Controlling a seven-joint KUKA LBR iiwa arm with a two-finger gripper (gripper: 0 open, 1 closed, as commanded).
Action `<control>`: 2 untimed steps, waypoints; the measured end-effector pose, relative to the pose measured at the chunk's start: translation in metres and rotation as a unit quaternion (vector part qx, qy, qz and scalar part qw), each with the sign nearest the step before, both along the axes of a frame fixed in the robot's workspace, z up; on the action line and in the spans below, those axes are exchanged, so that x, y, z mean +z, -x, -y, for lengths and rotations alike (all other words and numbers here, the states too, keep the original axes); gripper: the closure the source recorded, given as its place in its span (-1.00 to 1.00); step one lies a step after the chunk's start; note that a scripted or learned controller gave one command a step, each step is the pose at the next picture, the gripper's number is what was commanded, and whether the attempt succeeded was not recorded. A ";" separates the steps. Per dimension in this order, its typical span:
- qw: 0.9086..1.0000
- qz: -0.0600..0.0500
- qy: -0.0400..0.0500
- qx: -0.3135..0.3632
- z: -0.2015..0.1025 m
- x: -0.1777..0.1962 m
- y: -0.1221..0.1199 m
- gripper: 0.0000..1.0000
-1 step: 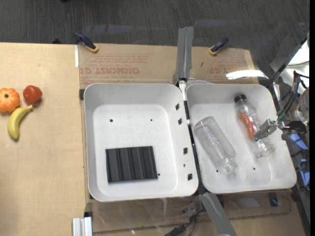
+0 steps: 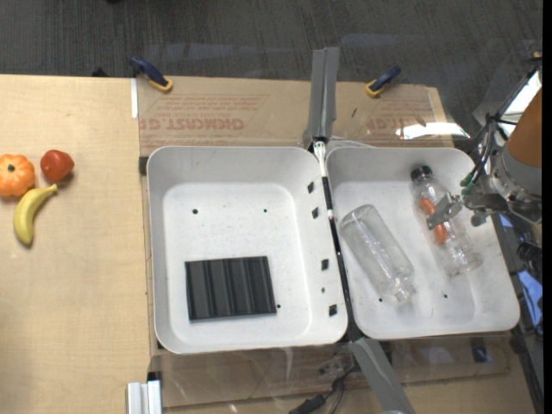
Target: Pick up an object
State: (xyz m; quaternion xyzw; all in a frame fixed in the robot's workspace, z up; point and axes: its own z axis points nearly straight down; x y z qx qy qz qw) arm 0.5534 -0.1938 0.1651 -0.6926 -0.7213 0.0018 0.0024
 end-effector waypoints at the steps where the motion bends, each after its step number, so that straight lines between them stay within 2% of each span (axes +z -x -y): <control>1: 1.000 0.002 -0.005 0.002 0.018 -0.075 -0.036 -1.00; 2: 1.000 0.000 -0.005 0.002 0.018 -0.069 -0.036 1.00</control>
